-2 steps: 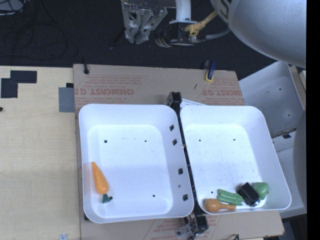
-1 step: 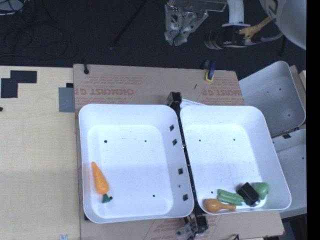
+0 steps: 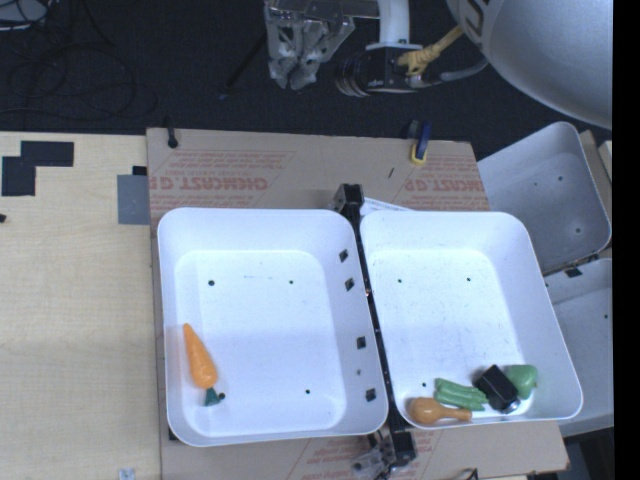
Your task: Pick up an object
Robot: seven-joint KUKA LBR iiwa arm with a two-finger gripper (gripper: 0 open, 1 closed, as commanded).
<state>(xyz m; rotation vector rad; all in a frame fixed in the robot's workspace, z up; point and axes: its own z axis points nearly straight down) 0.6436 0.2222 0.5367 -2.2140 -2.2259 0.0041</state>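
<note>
An orange toy carrot (image 3: pixel 199 357) with a small green top lies near the front left corner of the left bin (image 3: pixel 250 224). The front right corner of the right bin (image 3: pixel 450 226) holds a cluster: a green bean pod (image 3: pixel 460 395), a black block (image 3: pixel 497 388), a light green piece (image 3: pixel 522 377) and a tan-orange gourd shape (image 3: pixel 437 411). My gripper (image 3: pixel 298 66) hangs high over the dark area behind the bins, beyond the left bin's far right corner and far from every object. I see nothing held in it.
Both bins rest on a cardboard sheet (image 3: pixel 300 173) with a black divider clip (image 3: pixel 349 200) between them. A small blue and yellow clamp (image 3: pixel 420 144) stands at the cardboard's back edge. A grey metal plate (image 3: pixel 555 183) lies to the right, and wooden bench (image 3: pixel 70 308) to the left.
</note>
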